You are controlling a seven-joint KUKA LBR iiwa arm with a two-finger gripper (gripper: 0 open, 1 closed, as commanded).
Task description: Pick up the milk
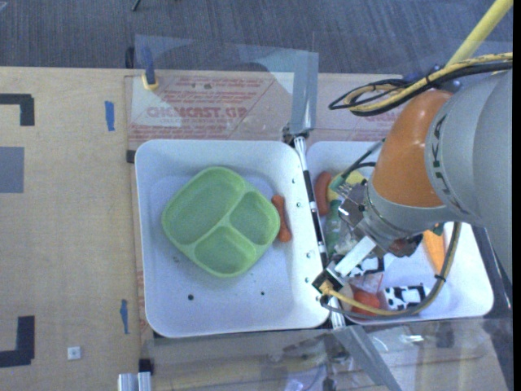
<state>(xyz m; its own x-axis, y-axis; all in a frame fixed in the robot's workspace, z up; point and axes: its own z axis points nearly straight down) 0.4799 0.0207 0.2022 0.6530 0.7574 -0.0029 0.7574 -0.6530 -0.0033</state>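
The milk (pixel 404 296) is a small white carton with black cow patches, lying near the front of the right bin (pixel 480 300). My gripper (pixel 364 239) reaches down into the left half of that bin, just behind and to the left of the carton. The grey and orange wrist hides most of it. Part of the carton is hidden under the arm, and I see nothing between the fingers.
A green divided plate (pixel 221 220) fills the middle of the left bin (pixel 163 300), with an orange carrot (pixel 282 219) at its right edge. In the right bin lie a red-orange item (pixel 323 186), an orange item (pixel 435 252) and a red one (pixel 366 301).
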